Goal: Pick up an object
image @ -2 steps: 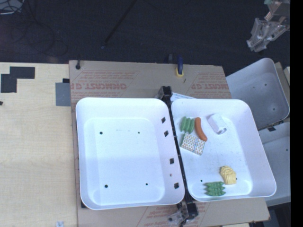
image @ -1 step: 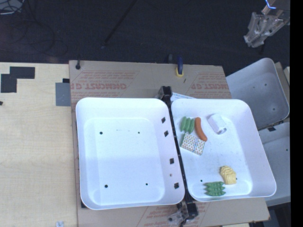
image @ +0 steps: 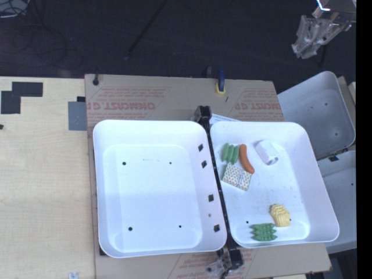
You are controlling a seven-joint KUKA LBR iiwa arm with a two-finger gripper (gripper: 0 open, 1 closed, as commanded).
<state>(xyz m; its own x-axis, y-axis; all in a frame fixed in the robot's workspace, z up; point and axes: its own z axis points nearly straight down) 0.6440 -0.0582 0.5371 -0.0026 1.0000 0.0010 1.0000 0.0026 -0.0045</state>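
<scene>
Surface (image: 40, 173) pale wood, brown board on it under two white bins. Left bin (image: 104, 156) bare inside. Right bin (image: 302, 179) holds small items: checkered packet (image: 236, 177) near centre divider, orange carrot (image: 246, 158) just above it beside green pods (image: 229, 153), white cup (image: 267, 151) on its side to right, yellow corn (image: 280, 215) low right, second green pod (image: 263, 232) just beside corn. Hand (image: 308, 36) high at top right, well apart from bins, holding nothing visible; cannot tell how wide it stands.
</scene>
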